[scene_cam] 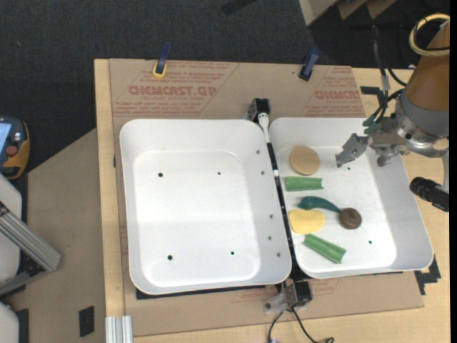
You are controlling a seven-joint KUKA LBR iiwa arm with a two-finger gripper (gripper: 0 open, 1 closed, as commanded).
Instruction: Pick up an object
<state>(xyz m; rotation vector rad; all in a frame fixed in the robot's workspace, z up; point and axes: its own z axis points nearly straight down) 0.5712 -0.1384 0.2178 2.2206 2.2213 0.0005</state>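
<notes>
Bench surface carries a brown cardboard sheet (214, 77) on which two shallow white bins sit side by side. We record the left bin (189, 277) and, touching it along the centre seam, the right bin (385, 263), which holds every loose item.

The arm (428, 91) enters from the right with its gripper (365, 148) poised over the upper right part of the right bin. We see two fingers (350, 152) spread apart, with nothing between them.

Contents, in descending order: a tan round disc (305, 160), a yellow rounded piece (306, 221), a green stick (325, 247) lying diagonally, a second green stick (303, 184) lying roughly level, a dark teal curved piece (319, 204), and a small brown ball (350, 219).

We judge the tan disc the nearest candidate: it lies to the left of the jaws and slightly lower in the view, near but apart. Being round, it sets no preferred grip axis. Pick not yet made.
</notes>
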